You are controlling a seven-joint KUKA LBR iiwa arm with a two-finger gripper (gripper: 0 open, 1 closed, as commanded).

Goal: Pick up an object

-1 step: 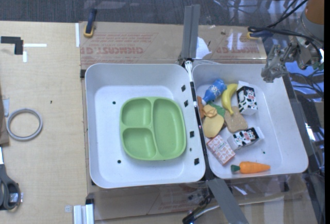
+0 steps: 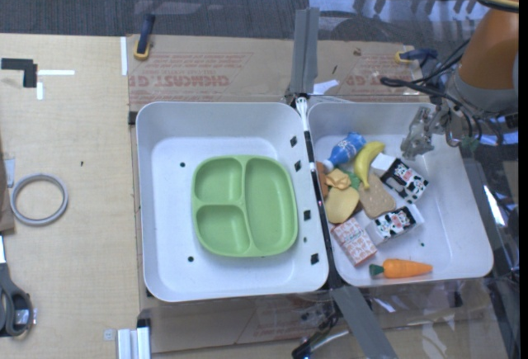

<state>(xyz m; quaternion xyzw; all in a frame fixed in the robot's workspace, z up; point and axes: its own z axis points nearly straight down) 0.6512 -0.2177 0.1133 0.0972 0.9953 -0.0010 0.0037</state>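
The end effector [image 2: 418, 140] is hovering at the right bin's [image 2: 462, 217] upper edge, nothing visibly pinched, finger state unclear, needing descent toward the banana [image 2: 367, 159].

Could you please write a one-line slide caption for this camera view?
The gripper hovers over the right bin of toy food, beside a left bin holding a green divided tray.

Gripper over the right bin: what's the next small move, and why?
Probably shift toward the pile and descend. The gripper hangs above the right bin near its far right part, over bare floor, holding nothing. The nearest toys, the banana and the cow-print carton, lie just left of and nearer the camera than it, so a straight drop would likely miss.
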